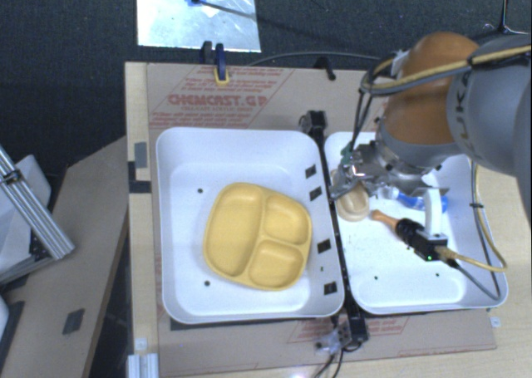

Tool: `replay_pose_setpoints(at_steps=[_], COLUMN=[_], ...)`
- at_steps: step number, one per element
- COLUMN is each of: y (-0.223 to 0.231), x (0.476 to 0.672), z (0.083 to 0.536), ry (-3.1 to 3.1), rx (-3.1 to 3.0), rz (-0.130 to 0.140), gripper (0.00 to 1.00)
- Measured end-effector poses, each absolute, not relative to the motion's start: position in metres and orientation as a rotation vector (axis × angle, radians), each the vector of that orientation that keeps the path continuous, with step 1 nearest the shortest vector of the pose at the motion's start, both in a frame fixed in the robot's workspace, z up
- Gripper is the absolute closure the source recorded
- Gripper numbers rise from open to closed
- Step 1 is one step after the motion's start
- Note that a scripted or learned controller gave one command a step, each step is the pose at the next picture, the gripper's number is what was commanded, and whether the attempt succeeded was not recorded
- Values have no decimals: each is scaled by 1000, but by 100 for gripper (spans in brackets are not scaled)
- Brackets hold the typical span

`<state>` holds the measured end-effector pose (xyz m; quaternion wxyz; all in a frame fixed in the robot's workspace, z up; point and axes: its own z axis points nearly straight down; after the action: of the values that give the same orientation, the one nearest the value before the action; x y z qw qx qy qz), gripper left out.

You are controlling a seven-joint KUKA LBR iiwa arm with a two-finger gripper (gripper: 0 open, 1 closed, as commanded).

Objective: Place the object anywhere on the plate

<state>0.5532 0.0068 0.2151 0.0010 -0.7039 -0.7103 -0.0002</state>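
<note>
Arm (432,94) low over right bin (416,289); jaws' state cannot be told. Tan object (352,204) lies beside divider. Best to grip squarely, lift clear, then cross to yellow plate (258,235).

Two shallow white bins side by side, frame centre: left bin (179,202); right bin (391,289); both on a brown cardboard sheet (241,94) with red print; blue-and-yellow clamp (220,63) at its top edge; shiny foil sheet (170,2) upper left; aluminium rail (29,206) at left edge.
</note>
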Motion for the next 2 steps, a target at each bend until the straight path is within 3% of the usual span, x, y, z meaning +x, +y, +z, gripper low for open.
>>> replay_pose_setpoints(at_steps=[1, 2], y=[55, 98], x=[535, 500], z=[229, 229], ry=[-2231, -2230], rx=[-2209, -2209], rz=[-3, 1], gripper=[100, 100])
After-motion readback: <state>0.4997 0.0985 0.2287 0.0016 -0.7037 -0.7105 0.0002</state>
